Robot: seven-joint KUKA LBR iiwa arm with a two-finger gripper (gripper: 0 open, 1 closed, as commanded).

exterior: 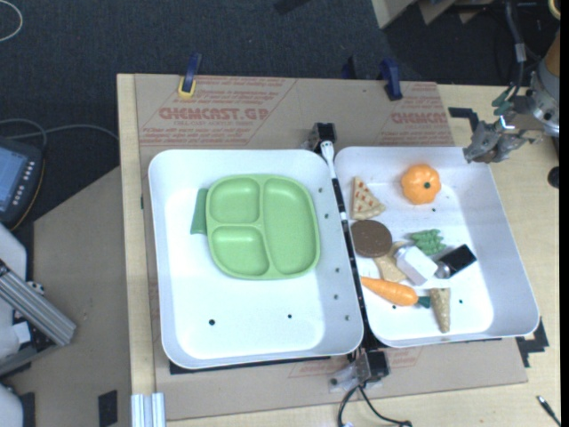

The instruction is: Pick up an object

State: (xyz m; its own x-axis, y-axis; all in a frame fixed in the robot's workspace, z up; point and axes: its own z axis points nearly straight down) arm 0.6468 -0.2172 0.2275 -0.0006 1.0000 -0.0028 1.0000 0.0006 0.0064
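The right bin (498, 265) holds several toy foods: an orange fruit (420, 184), a pizza slice (364, 199), a brown round cookie (371, 237), a green vegetable (427, 238), a carrot (391, 291) and a cone-shaped piece (441, 310). A white block (413, 263) and a black block (456, 260) lie among them. My gripper (487, 146) hangs over the bin's far right corner, up and to the right of the orange fruit and apart from every object.
A green divided plate (263, 225) lies in the left bin (178, 301). Between the bins runs a black divider rail (338, 212). Blue and yellow clamps (188, 76) hold the cardboard at the bench's far edge.
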